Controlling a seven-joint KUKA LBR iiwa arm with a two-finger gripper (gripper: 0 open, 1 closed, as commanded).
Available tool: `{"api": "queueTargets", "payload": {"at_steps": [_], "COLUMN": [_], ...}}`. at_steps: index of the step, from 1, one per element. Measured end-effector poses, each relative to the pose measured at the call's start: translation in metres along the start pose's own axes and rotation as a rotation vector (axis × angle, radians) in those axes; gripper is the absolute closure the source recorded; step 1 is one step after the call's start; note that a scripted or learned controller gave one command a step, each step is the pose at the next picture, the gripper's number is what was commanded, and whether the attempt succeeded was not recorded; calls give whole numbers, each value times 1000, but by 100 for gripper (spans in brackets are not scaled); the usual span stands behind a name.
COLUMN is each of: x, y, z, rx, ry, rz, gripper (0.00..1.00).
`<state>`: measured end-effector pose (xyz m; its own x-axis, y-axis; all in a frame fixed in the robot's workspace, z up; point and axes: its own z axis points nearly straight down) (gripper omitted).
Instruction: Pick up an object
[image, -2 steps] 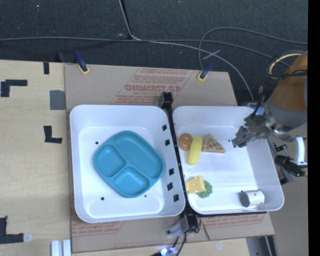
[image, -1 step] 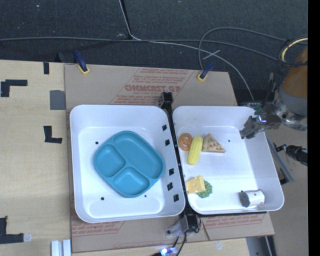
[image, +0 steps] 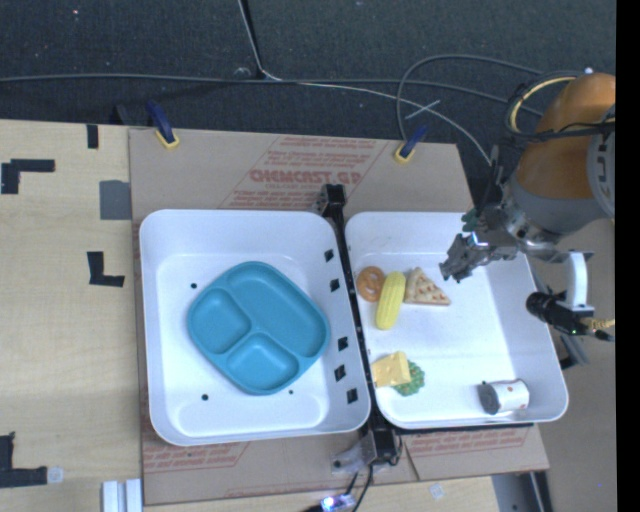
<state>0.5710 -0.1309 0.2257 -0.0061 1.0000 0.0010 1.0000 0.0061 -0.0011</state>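
Observation:
The right bin (image: 520, 330) holds a yellow corn cob (image: 390, 300), an orange pretzel-like ring (image: 370, 283), a pizza slice (image: 426, 290), a yellow and green toy (image: 397, 372) and a grey and white can (image: 503, 396). My gripper (image: 462, 262) hovers over the right bin's upper right part, just right of the pizza slice. Nothing shows between its dark fingers.
The left bin (image: 165, 300) holds a blue divided tray (image: 258, 326). A black divider (image: 345, 300) with clips runs between the bins. Cables cross the dark floor behind the bench. Two clamps (image: 163, 130) hold the cardboard underlay at the back.

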Motion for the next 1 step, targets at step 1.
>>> {"api": "queueTargets", "payload": {"at_steps": [1], "x": [59], "y": [14], "z": [-4], "rx": [-1], "ry": [1], "rz": [-2], "gripper": [100]}}
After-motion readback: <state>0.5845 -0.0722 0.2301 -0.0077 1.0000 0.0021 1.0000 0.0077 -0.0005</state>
